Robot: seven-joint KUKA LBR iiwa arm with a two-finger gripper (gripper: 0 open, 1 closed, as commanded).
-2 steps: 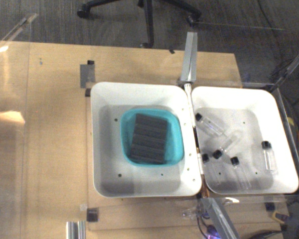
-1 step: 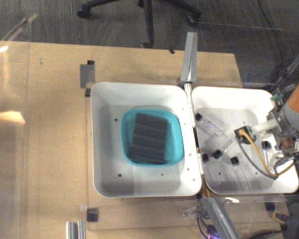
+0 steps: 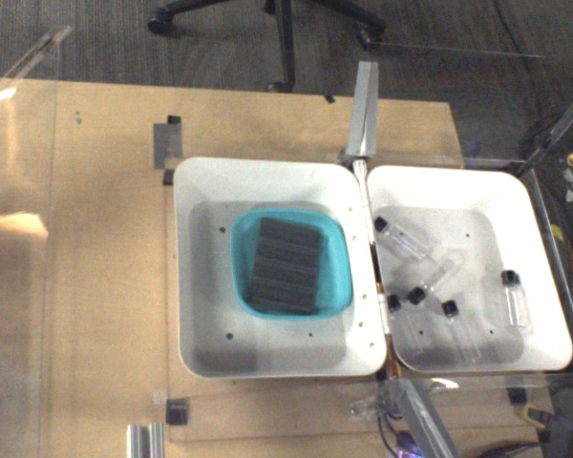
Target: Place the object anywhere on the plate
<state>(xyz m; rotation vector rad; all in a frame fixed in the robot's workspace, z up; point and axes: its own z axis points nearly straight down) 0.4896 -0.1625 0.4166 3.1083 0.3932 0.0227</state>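
A turquoise plate (image 3: 336,265) lies in the left white bin (image 3: 202,284). On the plate rests a dark grey ribbed block (image 3: 286,265), lying flat near the plate's middle. In the right white bin (image 3: 544,256) lie several clear vials with black caps: one at the upper left (image 3: 399,237), one at the right (image 3: 514,299), and others near the middle (image 3: 437,280).
Both bins stand side by side on a wooden bench (image 3: 76,284). A grey metal post (image 3: 363,113) rises behind the seam between the bins. An office chair base (image 3: 285,12) stands on the carpet beyond the bench. Cables and hardware sit at the far right edge (image 3: 563,151).
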